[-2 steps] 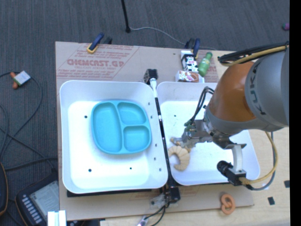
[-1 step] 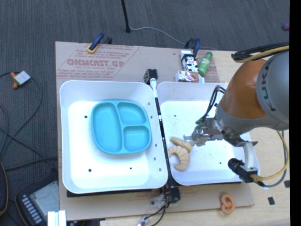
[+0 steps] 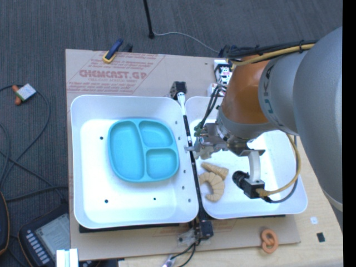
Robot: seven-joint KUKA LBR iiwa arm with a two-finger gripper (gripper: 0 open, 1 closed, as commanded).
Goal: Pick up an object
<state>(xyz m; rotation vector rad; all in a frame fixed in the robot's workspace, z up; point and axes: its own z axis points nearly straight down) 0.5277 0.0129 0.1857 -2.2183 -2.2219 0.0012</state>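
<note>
You look down on a floor of dark grey carpet [image 3: 50,15] with fine ribbing. On it sits a brown board [image 3: 119,74] printed with red lettering, lit brightly from above. A thin black pole [image 3: 146,10] rises from the carpet at the top, with a pale cable [image 3: 183,36] trailing from its foot. Loose black cables [image 3: 19,166] loop across the carpet on the left, beside a small white and orange device [image 3: 24,93].

One fixed cam above bench [image 3: 111,71], looking down aslant (both bins [image 3: 89,204] in frame).
</note>
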